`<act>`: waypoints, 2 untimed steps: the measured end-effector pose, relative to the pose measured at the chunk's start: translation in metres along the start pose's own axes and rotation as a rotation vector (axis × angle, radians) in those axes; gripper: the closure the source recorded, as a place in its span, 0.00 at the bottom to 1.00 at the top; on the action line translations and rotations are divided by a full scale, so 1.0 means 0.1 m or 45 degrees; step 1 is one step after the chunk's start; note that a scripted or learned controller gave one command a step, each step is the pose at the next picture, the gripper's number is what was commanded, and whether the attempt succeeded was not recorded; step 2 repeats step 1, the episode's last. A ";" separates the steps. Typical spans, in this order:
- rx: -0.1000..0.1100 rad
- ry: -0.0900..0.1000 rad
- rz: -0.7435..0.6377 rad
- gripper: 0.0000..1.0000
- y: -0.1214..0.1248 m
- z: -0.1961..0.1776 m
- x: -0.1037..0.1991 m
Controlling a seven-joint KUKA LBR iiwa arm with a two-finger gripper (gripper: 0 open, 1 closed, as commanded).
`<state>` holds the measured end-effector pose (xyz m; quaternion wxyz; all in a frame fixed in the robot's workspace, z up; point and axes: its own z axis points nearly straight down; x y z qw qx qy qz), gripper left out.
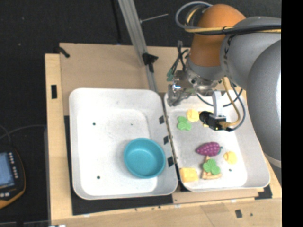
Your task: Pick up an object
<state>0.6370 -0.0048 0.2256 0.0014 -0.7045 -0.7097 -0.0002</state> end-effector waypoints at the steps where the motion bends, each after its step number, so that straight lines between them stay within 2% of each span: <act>1: -0.006 -0.001 0.000 1.00 0.11 -0.16 0.50; 2: -0.006 -0.001 0.000 1.00 0.11 -0.16 0.50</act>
